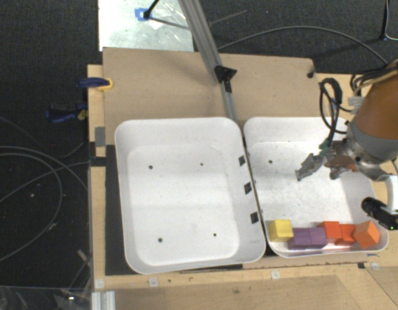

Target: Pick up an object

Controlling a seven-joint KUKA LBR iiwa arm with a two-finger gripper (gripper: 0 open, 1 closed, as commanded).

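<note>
Camera view: claw poised over the right bin

Far left of the claw (306, 168) lies the left bin (131, 141). The claw's opening I cannot tell. Below it, blocks huddle along the right bin (263, 131) wall: yellow block (280, 228), purple block (308, 237), orange blocks (353, 232), likely targets

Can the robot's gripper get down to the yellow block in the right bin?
Probably yes. The gripper hangs over the right bin, with bare bin floor between it and the yellow block. But the purple block sits close beside it.
</note>
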